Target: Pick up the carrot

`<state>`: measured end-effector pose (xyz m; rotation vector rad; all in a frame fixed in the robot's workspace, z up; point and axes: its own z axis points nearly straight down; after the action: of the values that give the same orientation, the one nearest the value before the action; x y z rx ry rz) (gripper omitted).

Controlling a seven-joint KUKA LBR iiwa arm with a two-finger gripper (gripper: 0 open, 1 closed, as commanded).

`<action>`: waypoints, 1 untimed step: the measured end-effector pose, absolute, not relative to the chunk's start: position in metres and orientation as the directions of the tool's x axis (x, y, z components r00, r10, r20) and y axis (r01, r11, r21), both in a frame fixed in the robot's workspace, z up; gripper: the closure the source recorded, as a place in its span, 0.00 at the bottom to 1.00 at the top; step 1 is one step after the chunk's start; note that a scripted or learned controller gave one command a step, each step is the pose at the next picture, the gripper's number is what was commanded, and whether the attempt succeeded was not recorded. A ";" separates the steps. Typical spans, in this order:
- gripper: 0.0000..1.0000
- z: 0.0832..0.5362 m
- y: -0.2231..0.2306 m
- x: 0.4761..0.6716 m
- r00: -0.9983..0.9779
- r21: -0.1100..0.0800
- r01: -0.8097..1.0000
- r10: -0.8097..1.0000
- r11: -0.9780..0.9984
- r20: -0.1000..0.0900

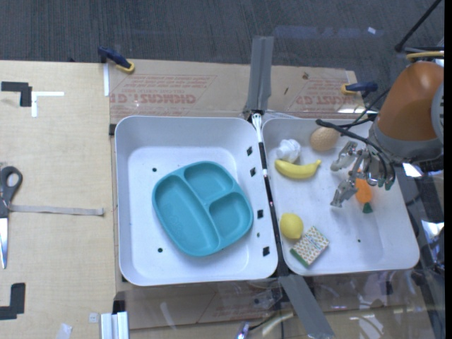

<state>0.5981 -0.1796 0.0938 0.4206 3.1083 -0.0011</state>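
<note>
The carrot (364,191), small and orange with a green end, lies in the right bin (395,249) close to its right wall. My gripper (344,176) hangs over the same spot, reaching in from the right. Its two metal fingers (342,195) stand apart, so it is open. The carrot sits beside the base of the nearer finger, just right of the gap, and the gripper body partly covers it. I see nothing clamped between the fingertips.
The right bin also holds a banana (296,168), a white crumpled object (288,149), a brown rounded item (323,139), a lemon (291,225) and a patterned packet (309,246). A blue divided plate (203,207) lies in the left bin (131,256).
</note>
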 end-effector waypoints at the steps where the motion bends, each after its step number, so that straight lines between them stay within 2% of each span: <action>1: 1.00 0.105 -0.179 0.600 -0.965 -0.001 0.263 0.263 0.965 -0.010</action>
<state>0.5999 -0.1793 0.1045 0.4157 3.1036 -0.0031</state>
